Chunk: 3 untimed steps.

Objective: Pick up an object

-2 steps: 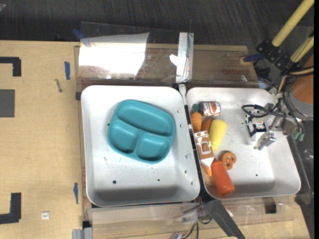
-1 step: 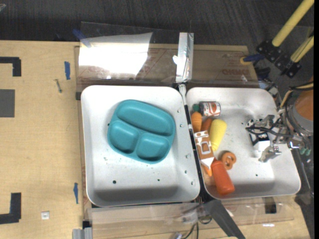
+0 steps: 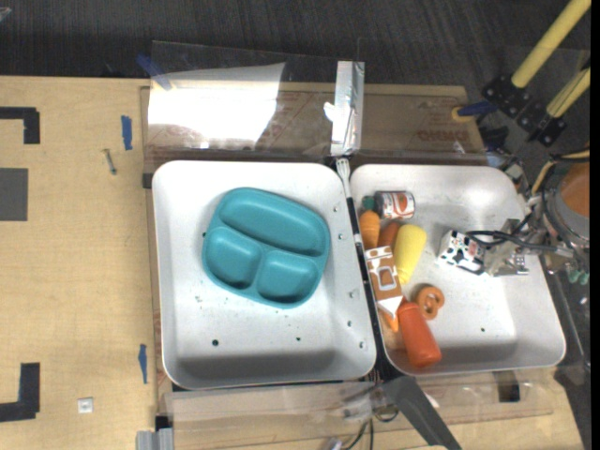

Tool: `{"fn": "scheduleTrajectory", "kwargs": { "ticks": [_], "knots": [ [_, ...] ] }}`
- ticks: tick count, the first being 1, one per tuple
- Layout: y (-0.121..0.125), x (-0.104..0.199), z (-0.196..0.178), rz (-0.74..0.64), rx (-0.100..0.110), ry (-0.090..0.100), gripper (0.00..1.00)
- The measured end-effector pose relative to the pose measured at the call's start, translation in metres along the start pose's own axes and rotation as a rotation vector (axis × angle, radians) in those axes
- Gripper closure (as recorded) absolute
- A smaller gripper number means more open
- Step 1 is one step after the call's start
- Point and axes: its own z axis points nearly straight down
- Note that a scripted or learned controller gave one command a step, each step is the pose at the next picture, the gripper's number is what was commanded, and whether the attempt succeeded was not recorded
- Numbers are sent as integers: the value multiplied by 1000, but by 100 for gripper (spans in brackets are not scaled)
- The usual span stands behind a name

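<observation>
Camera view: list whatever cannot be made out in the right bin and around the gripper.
- Gripper: dark wires and metal parts blur together over the right bin, so its state is unreadable.
- Black-and-white object: too small to identify; whether it is held is unclear.
- Carton: print too small to read; lower end hidden by the orange cylinder.
- Arm: cut off by the right edge.

- A teal divided plate [image 3: 265,246] is lying in the left bin [image 3: 178,336].
- The gripper [image 3: 511,262] is hovering in the right bin [image 3: 525,336], beside a yellow banana [image 3: 409,250].
</observation>
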Motion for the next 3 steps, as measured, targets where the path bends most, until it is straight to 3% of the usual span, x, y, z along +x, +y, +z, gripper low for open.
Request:
{"fn": "scheduleTrajectory", "kwargs": {
  "ticks": [1,2,3],
  "knots": [
    [22,-38,-146,3,-17,68,100],
    [39,-135,-145,110,-17,81,100],
    [57,-82,-136,59,-18,83,100]
  ]
}}
